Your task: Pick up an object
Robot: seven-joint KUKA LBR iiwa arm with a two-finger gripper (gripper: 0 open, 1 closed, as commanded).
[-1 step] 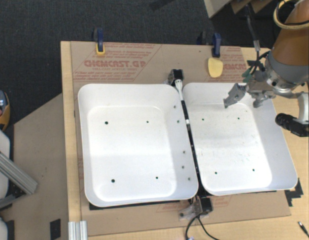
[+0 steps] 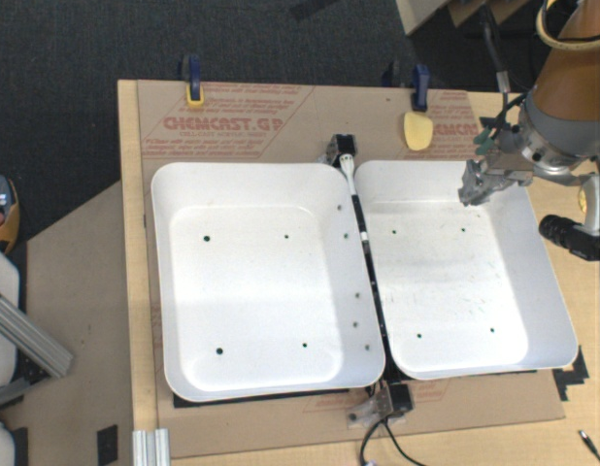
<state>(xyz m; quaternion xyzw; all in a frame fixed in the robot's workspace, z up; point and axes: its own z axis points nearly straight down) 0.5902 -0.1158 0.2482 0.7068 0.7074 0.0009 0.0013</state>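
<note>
My gripper (image 2: 473, 192) hangs over the far right corner of the right bin (image 2: 533, 338), low above its rim. A small pale yellow object (image 2: 417, 130) lies on the brown board behind that bin, outside it and a little left of the gripper. Nothing can be seen in the gripper. The arm's orange band and grey wrist (image 2: 562, 115) rise to the upper right.
The left bin (image 2: 174, 289) sits beside the right one, with a black strip (image 2: 363, 250) along the seam between them. Two blue clamps (image 2: 192, 71) (image 2: 420, 81) hold the board's far edge. Dark floor surrounds the bench.
</note>
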